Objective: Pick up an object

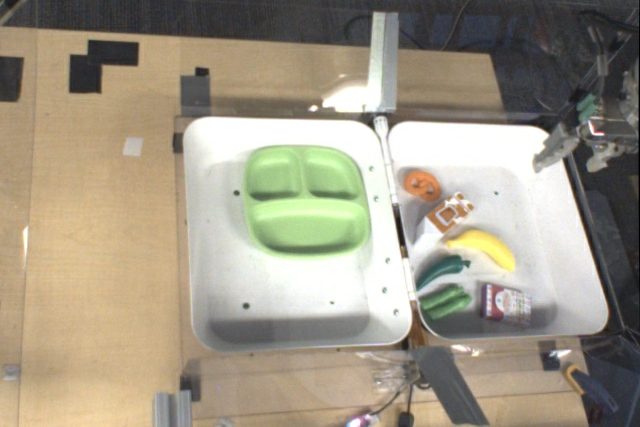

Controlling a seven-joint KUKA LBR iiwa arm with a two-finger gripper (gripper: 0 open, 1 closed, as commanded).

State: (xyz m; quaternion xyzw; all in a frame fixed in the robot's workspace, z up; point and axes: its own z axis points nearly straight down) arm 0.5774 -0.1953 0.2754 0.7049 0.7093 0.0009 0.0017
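Green tray (pixel 304 198); banana (pixel 483 248) opposite bin.

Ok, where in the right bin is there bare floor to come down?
Right bin: the right half is bare, from the banana to the right wall. Crowded along the left wall: donut, peppers, carton.
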